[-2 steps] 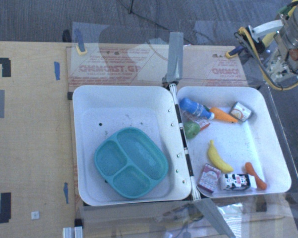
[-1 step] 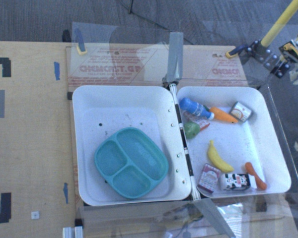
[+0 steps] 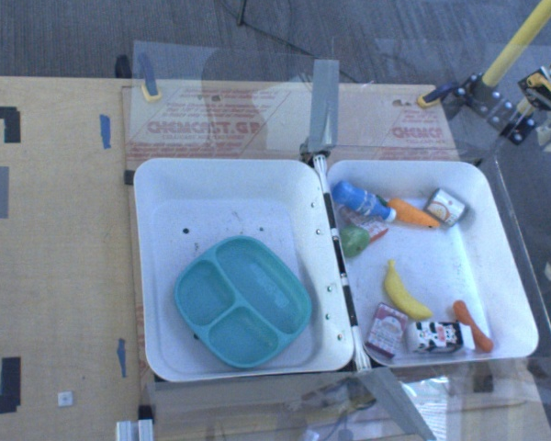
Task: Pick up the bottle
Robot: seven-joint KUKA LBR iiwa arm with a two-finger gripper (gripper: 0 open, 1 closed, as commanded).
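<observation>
Not started: bottle (image 3: 361, 202) lies in right bin (image 3: 496, 246) w/ other items, nothing on it. Arm's fingers' state: can't tell. Whole pick left.

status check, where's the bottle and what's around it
Bottle lying in right bin, far left corner, untouched. Orange carrot against its right side, green item just below. Crowded pick.
</observation>
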